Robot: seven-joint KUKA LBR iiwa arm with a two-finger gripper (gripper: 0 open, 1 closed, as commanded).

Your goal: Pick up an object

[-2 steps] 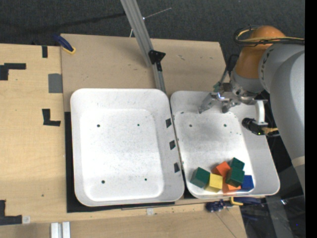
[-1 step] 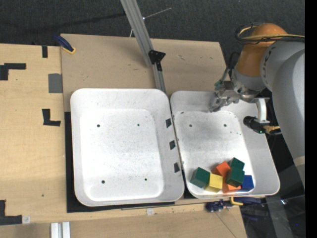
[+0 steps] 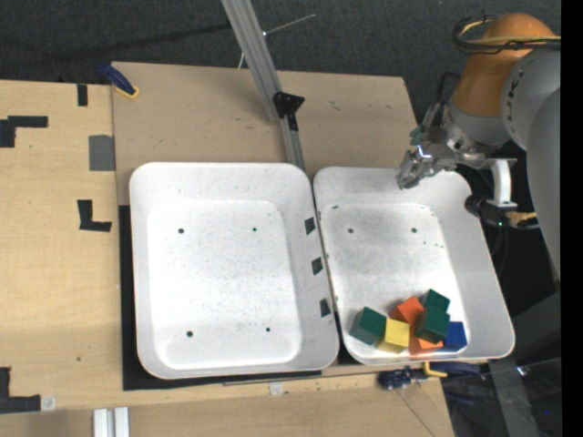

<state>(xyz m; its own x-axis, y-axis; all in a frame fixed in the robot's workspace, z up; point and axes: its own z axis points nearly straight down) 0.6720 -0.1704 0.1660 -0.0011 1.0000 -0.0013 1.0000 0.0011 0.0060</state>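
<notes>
Here the tool [image 3: 412, 169] hangs over the far rim of the right bin [image 3: 474, 244]; whether it is open or closed cannot be told. Well apart from it, at the bin's near end, the blocks [image 3: 414, 324] lie clustered: green, yellow, orange, blue.

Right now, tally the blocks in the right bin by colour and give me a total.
Counting the cluster in the near corner of the right bin, as far as the pile lets me tell them apart:
Green blocks: 2
Orange blocks: 2
Yellow block: 1
Blue block: 1
Total: 6
</notes>
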